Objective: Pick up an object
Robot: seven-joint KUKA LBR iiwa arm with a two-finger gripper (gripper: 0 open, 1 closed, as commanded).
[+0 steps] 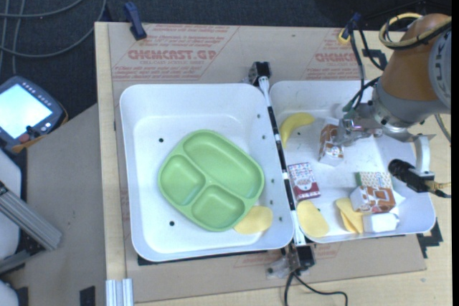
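Two white bins: the left bin bears one green divided tray. In the right bin, toward ten o'clock, the gripper meets a small red-brown packet; jaw state unclear.

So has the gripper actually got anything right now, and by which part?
Cannot be told. The gripper sits right at the top edge of a small brown-and-white packet in the right bin, but the contact itself is unclear.

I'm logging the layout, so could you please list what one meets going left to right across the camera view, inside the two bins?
Green divided plate → pale yellow piece beside it → red-and-white packet → small carton under the gripper → patterned box.
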